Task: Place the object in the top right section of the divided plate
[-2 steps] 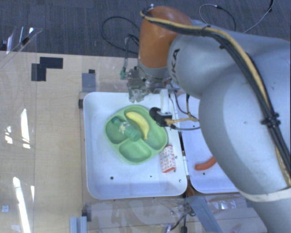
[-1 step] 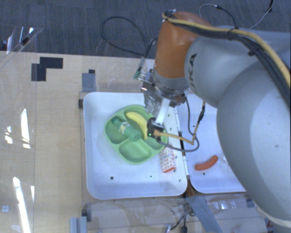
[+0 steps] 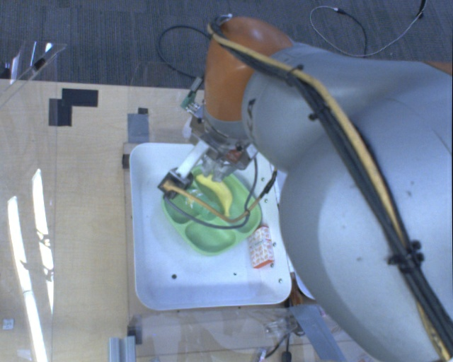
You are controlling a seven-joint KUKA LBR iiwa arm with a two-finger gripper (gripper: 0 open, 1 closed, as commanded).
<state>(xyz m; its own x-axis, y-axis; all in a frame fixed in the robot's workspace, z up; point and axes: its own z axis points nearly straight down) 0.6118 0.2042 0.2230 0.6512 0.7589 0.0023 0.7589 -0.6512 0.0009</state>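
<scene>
Wooden bench [image 3: 78,233] under white bin [image 3: 152,276].

Bright, even overhead light; glare streaks on the clear panel [image 3: 28,233]; slightly soft focus.

Pale wooden bench [image 3: 64,233] before dark grey carpet [image 3: 106,39], black cables [image 3: 347,21].
</scene>
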